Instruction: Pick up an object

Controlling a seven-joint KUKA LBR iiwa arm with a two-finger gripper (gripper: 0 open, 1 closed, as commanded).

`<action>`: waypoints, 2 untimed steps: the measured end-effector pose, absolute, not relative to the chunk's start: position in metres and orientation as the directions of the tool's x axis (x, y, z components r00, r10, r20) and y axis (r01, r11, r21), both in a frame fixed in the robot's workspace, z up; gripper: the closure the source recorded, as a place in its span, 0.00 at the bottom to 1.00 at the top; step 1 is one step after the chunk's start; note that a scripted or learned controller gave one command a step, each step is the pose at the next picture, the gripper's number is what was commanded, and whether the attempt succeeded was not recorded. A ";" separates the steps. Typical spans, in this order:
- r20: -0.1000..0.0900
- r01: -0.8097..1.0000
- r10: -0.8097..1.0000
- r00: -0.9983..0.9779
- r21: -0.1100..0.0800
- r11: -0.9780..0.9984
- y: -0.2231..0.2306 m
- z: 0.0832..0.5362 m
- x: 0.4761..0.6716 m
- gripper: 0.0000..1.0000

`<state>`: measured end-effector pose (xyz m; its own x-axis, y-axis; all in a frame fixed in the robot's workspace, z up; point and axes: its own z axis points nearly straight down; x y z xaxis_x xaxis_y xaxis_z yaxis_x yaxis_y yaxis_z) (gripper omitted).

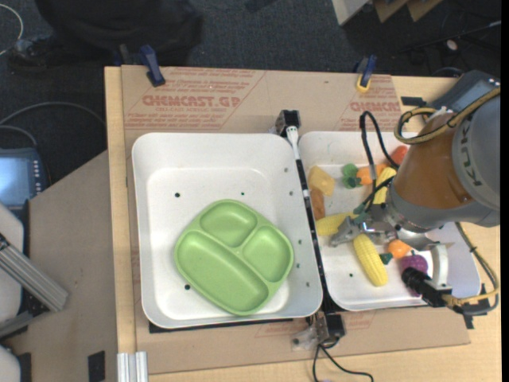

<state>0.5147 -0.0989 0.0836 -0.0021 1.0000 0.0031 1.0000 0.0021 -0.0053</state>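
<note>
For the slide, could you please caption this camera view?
KUKA arm's gripper hovers among toy food, near a corn cob, in the right bin; green divided plate in the left bin.

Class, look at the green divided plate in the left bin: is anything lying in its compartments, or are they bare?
Bare. The green divided plate shows plain green in all three compartments.

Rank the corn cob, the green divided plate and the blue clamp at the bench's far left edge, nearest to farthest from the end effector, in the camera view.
1. Corn cob: in the right bin, just below the end effector.
2. Green divided plate: in the left bin, across the divider.
3. Blue clamp: at the bench's far left edge, beyond both bins.
</note>
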 end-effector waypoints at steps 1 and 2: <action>0.000 1.000 1.000 0.001 0.000 -0.001 -0.101 0.095 0.516 1.00; 0.002 1.000 1.000 -0.010 0.009 0.010 -0.007 0.190 0.534 1.00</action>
